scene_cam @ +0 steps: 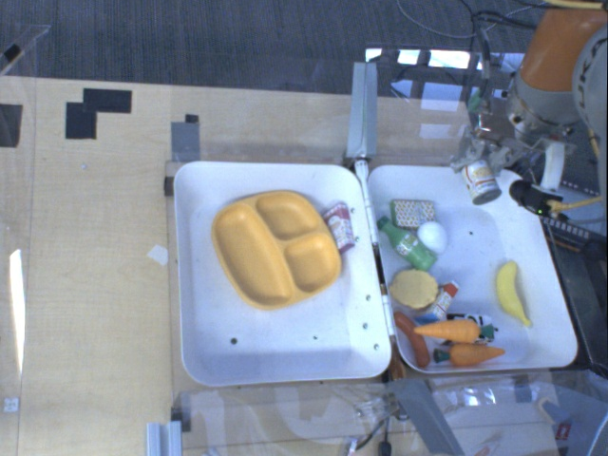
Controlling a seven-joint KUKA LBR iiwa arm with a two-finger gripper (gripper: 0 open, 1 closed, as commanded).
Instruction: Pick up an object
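My gripper [482, 165] hangs over the back right corner of the right bin [546, 255], below the arm's orange band. A small silver can with a pale label [483, 182] sits tilted between its fingers, raised above the bin floor. The gripper is shut on this can. Lower in the same bin lie a yellow banana [512, 293], two orange carrots [448, 331], a green bottle [407, 242], a white ball [432, 236], a speckled box [412, 213] and a round tan-lidded jar [414, 290].
The left bin [204, 340] holds a yellow divided plate [275, 247] and a red-and-white packet [339, 226] against its right wall. A metal post [362, 112] stands behind the seam between the bins. Cables trail behind the arm.
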